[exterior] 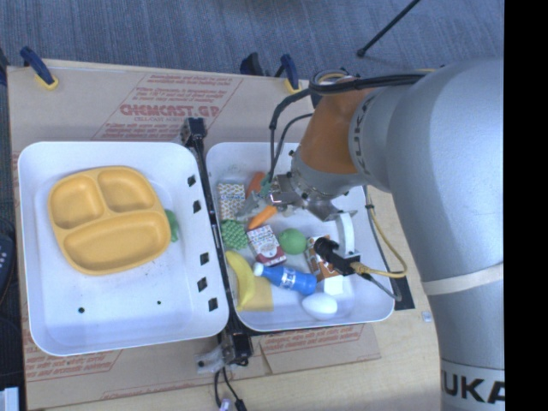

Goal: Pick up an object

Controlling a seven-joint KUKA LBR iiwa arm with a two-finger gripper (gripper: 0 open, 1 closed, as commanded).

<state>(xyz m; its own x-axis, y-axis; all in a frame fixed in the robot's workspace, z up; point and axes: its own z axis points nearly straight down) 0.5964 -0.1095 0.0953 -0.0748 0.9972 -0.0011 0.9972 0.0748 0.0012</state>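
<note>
Approach is the step in hand: the arm [445, 178] reaches over the right bin [377, 306] from 3 o'clock, and the gripper [287, 197] sits low above the clutter near that bin's centre. Its state cannot be told from this view (the wrist covers it), and nothing is seen held.

Candidate objects lie packed in the right bin: an orange piece [261, 217] just at 7 o'clock of the gripper, a green ball [293, 241] at 6 o'clock, a small red-and-white carton [268, 247] beside the ball, a blue bottle [287, 277] and a banana [242, 279] toward the bin's 7 o'clock corner, and a white egg [320, 305] at the near wall.

The next move likely calls for a short descent onto one item, probably the orange piece or the ball, with centring first, since neighbours touch.

Open room is scarce here. The left bin [34, 315], at 9 o'clock, holds a yellow divided plate [107, 221] with bare floor around it.
</note>
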